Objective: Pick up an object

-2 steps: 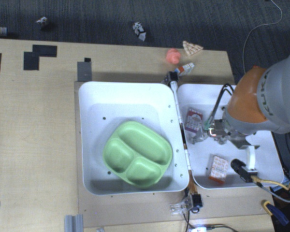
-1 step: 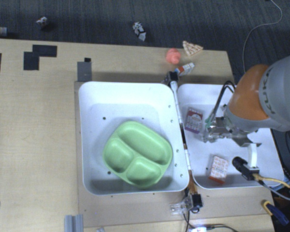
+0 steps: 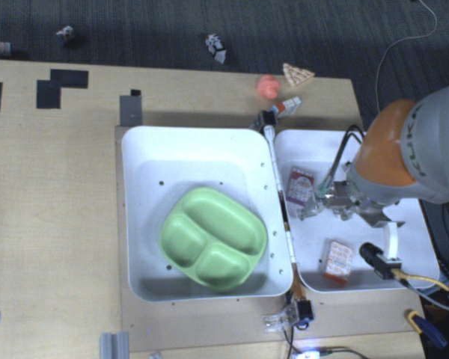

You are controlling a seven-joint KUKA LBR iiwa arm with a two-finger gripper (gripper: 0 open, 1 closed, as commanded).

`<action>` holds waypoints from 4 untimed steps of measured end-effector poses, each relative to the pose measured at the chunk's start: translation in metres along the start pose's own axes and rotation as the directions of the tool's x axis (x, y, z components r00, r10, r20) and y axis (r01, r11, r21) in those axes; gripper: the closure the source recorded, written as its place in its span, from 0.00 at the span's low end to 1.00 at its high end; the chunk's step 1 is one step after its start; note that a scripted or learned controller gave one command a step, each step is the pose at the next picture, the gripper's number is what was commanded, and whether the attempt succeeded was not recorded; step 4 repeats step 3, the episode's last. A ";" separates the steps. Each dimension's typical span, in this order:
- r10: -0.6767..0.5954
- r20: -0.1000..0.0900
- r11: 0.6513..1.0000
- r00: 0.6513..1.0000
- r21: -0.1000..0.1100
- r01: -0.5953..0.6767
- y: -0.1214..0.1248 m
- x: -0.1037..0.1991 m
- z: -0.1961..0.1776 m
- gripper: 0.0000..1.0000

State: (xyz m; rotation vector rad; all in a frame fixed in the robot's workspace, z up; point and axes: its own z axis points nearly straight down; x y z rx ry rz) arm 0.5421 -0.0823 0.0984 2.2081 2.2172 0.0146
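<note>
One arm [image 3: 411, 152] over right bin [image 3: 307, 148]

We can't read the tool [image 3: 314, 204]: its fingers sit under the wrist hardware, too small and cluttered to tell how they stand. The arm [image 3: 419, 152] is cut off at the right edge and covers part of the right bin [image 3: 307, 144]. Labels on the two packets [image 3: 300, 185] [image 3: 338, 259] are too blurred to read. Small bits on the dark floor [image 3: 135, 13] are too tiny for us to identify. The table [image 3: 52, 223] runs off the left and bottom edges.
</note>
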 end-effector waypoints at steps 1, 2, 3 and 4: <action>-0.001 -0.002 1.000 1.000 0.010 0.001 0.024 -0.005 0.012 0.00; -0.004 -0.002 1.000 1.000 0.002 0.004 0.027 -0.004 0.000 1.00; -0.001 0.000 1.000 1.000 0.008 0.001 0.107 -0.064 -0.070 1.00; -0.001 0.000 1.000 1.000 0.008 0.001 0.107 -0.064 -0.070 1.00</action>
